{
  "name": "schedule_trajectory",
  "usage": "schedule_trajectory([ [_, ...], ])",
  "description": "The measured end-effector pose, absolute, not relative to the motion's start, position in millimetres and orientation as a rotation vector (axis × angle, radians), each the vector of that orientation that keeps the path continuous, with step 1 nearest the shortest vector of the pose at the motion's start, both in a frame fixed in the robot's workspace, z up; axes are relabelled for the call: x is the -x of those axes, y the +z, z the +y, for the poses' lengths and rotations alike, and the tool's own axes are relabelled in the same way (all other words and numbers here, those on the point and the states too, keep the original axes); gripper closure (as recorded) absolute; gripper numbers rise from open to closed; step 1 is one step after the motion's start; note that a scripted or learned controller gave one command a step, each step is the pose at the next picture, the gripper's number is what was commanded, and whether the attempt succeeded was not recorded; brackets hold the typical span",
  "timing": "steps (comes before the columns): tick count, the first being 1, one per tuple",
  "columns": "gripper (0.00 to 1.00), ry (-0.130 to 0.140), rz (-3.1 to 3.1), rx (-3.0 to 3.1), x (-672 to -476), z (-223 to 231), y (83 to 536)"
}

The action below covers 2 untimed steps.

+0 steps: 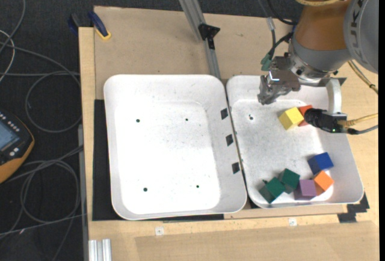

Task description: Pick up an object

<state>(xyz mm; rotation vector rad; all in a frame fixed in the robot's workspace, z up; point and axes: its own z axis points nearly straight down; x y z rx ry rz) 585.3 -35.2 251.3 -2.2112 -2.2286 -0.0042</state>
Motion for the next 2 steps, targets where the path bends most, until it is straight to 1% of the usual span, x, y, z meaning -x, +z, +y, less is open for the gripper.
schedule_trajectory([
  [1,1.00,-0.001,-2.226,2.211,-579.2,19,239],
  [2,1.00,-0.003,-2.227,2.211,-564.2,71,250],
])
